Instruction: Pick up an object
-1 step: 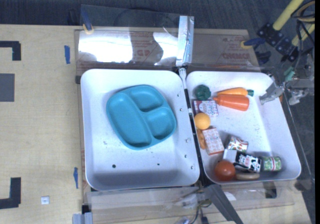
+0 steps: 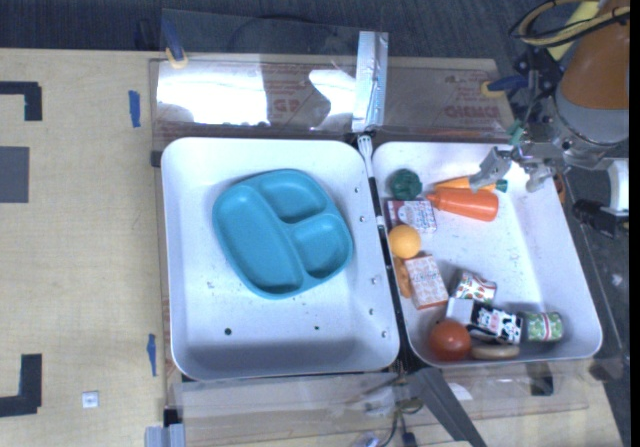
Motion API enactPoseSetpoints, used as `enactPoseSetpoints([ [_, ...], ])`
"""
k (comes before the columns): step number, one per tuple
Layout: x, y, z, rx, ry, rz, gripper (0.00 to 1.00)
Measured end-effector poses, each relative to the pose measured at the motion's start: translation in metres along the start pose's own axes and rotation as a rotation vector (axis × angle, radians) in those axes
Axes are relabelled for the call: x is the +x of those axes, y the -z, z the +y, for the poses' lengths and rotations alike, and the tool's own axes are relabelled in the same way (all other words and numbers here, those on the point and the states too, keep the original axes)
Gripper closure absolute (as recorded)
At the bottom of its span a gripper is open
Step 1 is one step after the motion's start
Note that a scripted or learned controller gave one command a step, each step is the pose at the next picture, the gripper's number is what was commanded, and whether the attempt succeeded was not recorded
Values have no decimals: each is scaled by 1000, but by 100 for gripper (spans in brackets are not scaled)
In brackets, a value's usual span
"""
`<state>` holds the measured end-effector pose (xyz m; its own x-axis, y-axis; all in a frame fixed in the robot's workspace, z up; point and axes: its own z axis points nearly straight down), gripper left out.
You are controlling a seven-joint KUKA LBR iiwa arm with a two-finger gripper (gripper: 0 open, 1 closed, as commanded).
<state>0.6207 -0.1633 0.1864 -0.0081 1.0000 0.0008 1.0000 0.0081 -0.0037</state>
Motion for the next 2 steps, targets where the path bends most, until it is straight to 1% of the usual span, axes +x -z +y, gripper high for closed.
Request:
enactPoseSetpoints([
  [1,-33,-78,50,-14,81,-2,0],
  [2,-61,-36,47,-11,217,-6,0],
])
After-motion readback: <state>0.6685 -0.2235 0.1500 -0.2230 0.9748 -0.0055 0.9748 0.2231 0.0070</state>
